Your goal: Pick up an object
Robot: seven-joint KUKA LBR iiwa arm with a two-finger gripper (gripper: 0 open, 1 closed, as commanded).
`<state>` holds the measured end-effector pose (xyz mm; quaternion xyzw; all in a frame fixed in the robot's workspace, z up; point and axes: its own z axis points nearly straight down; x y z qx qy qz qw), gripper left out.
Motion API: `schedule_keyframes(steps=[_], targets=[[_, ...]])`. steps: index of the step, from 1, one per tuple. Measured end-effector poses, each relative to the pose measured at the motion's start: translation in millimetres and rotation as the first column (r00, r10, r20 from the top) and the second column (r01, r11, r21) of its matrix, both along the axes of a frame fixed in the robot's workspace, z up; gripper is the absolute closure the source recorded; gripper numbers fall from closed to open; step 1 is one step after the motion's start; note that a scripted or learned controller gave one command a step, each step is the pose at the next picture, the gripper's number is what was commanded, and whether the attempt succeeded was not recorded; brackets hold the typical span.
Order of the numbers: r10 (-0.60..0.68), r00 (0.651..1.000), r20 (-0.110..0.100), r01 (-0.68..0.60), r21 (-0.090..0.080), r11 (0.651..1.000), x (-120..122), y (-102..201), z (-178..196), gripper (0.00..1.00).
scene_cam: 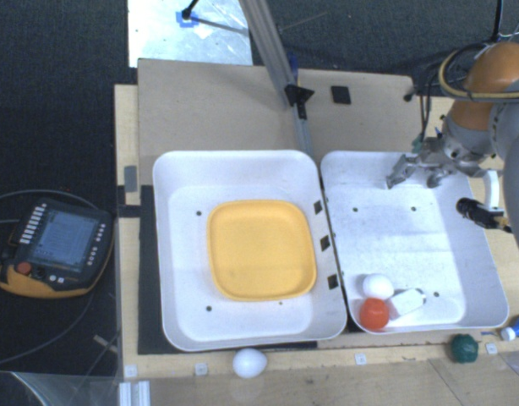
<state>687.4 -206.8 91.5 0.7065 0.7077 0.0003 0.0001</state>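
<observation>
Nearest the camera, on the front strip of the desk (327,360) and outside both bins, lie a white egg (249,362) and, well to the right, a green ball (464,348). Just beyond them, in the near left corner of the right bin (395,244), sit the things most open to a pick. A red ball (374,313) rests against the bin wall, a white ball (377,287) touches it on the far side, and a small white piece (407,301) lies just beside both. The three are crowded together. The rest of that bin's floor is bare.

The left bin (179,227) holds only a yellow plate (262,249), lying flat in its middle.

Farthest off, the hand (414,178) hangs over the far side of the right bin, well apart from the cluster. Its fingers look spread, with nothing between them.

I judge the task to be at its start: nothing is grasped and the approach is not yet made. The next move calls for carrying the hand across the bin to the near corner, then lowering it over one piece. The white ball, on the open side, looks the easiest. The wall and the touching neighbours leave little room for the fingers, so a slip or a nudge is likely.
</observation>
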Motion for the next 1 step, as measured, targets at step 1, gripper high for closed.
schedule_keyframes(steps=[1], targets=[[0.000,1.000,0.003,0.000,-0.002,1.000,0.4,-0.9,11.0,1.00]])
